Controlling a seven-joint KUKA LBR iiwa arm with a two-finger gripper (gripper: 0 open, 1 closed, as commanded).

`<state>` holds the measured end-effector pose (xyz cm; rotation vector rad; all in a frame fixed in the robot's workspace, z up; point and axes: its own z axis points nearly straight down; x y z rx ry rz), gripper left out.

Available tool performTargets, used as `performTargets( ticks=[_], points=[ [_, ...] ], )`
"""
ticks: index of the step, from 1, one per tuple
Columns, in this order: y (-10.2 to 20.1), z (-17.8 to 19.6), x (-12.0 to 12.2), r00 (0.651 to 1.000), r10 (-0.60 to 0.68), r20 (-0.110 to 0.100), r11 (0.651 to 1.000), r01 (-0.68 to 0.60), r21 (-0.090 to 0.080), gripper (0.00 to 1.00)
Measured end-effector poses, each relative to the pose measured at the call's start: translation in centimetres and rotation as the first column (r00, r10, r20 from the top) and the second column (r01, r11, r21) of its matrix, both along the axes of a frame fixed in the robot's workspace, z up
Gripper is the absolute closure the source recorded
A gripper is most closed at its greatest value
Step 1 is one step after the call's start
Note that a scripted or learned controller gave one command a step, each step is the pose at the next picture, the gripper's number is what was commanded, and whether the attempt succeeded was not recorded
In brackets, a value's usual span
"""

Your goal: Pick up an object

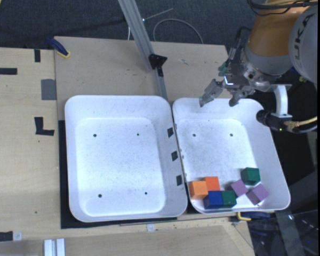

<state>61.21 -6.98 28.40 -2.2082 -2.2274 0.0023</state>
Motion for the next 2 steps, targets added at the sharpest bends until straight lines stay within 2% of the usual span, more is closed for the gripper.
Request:
performTargets(
  ticks=[1,2],
  points=[
    [-9.0,8.2,-8.3,1.0,-0.017,0.011,1.0,0.017,-0.008,0.0],
    [-6.6,7.0,-8.3,1.0,-0.007,0.003,1.0,0.007,-0.003,0.0]
  ],
)
